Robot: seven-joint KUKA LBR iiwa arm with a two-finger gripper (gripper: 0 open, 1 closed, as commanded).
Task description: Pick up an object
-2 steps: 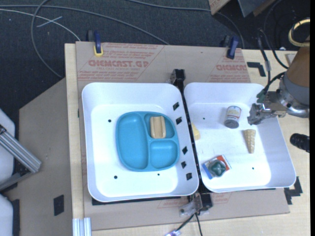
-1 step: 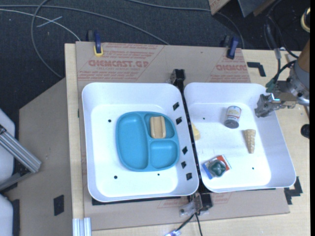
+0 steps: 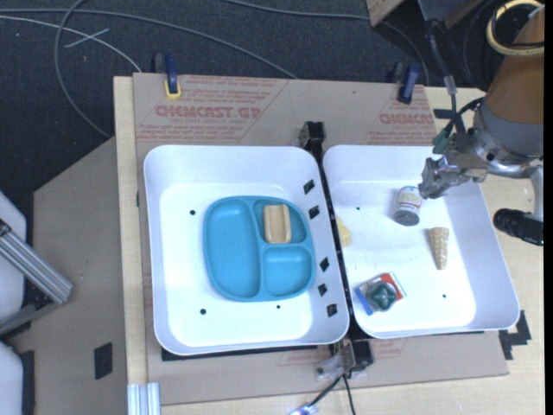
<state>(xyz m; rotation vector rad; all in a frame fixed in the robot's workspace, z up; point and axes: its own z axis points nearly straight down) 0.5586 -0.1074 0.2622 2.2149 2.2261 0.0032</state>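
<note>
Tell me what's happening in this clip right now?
A grey arm with an orange band reaches in from the right, its gripper hanging over the right bin, just above and to the right of a small can. Nothing is visibly held. Also in that bin lie an ice cream cone, a green and red packet and a small yellowish piece by the divider. The left bin holds a blue divided tray with a tan block in one compartment.

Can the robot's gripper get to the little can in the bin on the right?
Probably yes. The gripper hangs just above and right of the small can in the right bin, and nothing lies between them; the cone sits apart, lower down.
</note>
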